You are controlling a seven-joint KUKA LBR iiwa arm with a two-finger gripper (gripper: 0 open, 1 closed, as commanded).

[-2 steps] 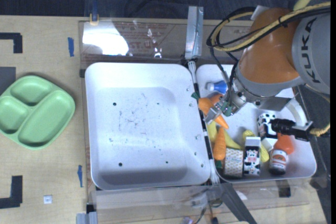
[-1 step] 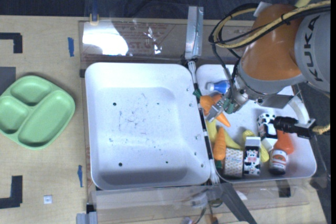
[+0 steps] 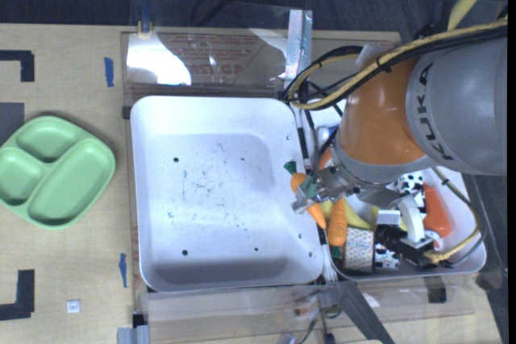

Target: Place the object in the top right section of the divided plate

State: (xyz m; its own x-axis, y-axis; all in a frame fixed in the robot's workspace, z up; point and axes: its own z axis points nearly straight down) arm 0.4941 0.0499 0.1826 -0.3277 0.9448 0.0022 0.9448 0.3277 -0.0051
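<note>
The green divided plate (image 3: 53, 171) lies on the wooden bench at the far left, outside both bins, with two small sections at its top and one long section below. My gripper (image 3: 310, 194) hangs low over the left edge of the right bin (image 3: 472, 252), under the grey and orange arm (image 3: 403, 121). Right at the gripper lies a small orange carrot with a green top (image 3: 297, 177). An orange and yellow piece (image 3: 337, 221) lies just below it. The arm hides most of the right bin's contents.
The left bin (image 3: 214, 189) lies between the gripper and the plate, showing its bare white floor. The right bin holds several toys: a long orange piece (image 3: 438, 209), a black-and-white spotted item (image 3: 413, 184) and a patterned cylinder (image 3: 359, 248). Cables loop over the arm.
</note>
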